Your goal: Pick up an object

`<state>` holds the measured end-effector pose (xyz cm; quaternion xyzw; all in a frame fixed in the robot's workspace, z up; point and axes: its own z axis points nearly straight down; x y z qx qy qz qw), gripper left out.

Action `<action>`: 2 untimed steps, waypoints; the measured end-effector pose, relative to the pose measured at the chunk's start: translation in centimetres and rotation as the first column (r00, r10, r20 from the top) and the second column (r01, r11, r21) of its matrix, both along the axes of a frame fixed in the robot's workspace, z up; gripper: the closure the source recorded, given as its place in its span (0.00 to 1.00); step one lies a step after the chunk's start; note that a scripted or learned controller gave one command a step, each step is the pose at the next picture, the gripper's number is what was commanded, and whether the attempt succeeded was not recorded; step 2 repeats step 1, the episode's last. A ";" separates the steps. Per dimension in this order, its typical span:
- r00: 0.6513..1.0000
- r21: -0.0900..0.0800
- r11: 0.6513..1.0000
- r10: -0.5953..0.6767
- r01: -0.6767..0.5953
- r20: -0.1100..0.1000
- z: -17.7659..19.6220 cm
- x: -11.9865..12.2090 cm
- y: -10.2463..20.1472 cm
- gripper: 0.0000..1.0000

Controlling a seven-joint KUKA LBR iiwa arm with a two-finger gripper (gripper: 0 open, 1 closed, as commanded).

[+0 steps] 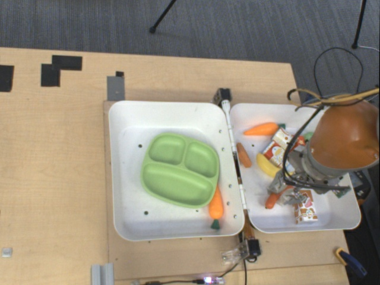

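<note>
The arm's orange band (347, 135) hangs over the right bin (255, 218), hiding most of the wrist. My gripper (286, 190) reaches down among toy food near the bin's front middle. Around it lie a small orange-red piece (271, 201), a yellow banana (267, 165), a red and white carton (277, 149) and a printed packet (306, 208). An orange carrot (261, 129) lies at the bin's back. A brown sausage (244, 155) rests by the left wall.
The left bin (127, 159) holds a green divided plate (180, 170) and an orange carrot (216, 205) at its front right. A divider rail (233, 153) runs between the bins. Cables loop above the arm at the right.
</note>
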<state>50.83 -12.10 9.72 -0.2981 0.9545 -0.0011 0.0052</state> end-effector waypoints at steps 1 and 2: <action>0.974 -0.008 0.974 0.226 -0.226 -0.003 -0.9 0.1 3.2 1.00; 0.974 -0.008 0.974 0.226 -0.226 -0.003 -0.9 0.1 3.2 1.00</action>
